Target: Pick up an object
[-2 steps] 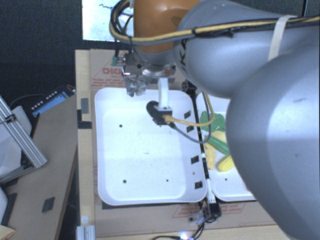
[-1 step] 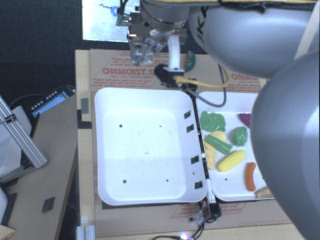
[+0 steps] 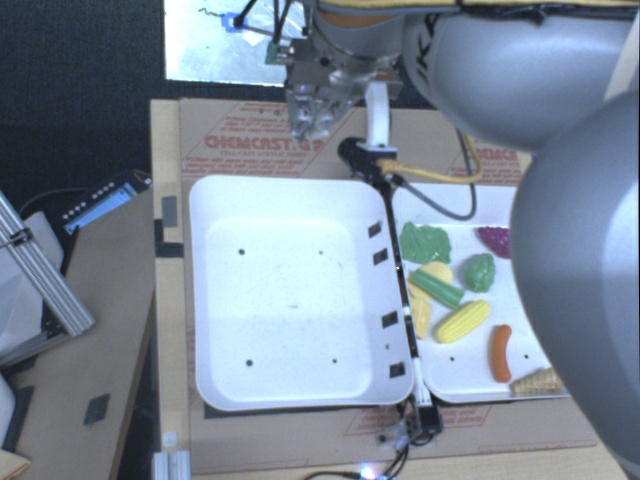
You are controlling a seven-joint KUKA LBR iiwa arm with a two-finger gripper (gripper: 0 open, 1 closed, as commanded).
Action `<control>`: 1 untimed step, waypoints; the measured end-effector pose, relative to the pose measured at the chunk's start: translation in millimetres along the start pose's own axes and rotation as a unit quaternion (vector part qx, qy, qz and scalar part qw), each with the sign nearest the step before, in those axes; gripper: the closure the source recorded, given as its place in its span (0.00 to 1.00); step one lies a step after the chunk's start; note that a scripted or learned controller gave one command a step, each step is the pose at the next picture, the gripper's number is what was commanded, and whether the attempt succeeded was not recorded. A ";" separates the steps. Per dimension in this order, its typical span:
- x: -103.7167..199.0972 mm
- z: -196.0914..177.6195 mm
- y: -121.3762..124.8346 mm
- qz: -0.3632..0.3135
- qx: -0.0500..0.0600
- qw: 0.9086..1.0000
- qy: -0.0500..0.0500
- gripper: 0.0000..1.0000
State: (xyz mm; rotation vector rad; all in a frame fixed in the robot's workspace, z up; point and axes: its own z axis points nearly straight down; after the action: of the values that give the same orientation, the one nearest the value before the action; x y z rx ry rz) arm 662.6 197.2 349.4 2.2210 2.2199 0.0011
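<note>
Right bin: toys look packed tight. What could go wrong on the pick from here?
1. The green cucumber, yellow corn and green leafy piece in the right bin touch or overlap, so a grasp may catch two things or slip off.
2. The gripper sits above the bins' far edge, away from the toys; its descent could clip the clips along the divider.
3. The arm hides part of that bin, so targets there may be misjudged.

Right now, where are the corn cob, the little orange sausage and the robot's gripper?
corn cob [image 3: 462, 321]: camera view, middle of the yellow cob.
orange sausage [image 3: 500, 353]: camera view, middle of its length.
gripper [image 3: 313, 118]: camera view, at the tips, above the bins' far edge.
</note>
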 end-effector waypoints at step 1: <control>38.4 -197.3 5.1 -0.004 -0.009 1.000 0.004 1.00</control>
State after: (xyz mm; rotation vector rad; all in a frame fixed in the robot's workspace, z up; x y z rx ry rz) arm 667.5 235.7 546.7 2.2065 2.2235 0.0302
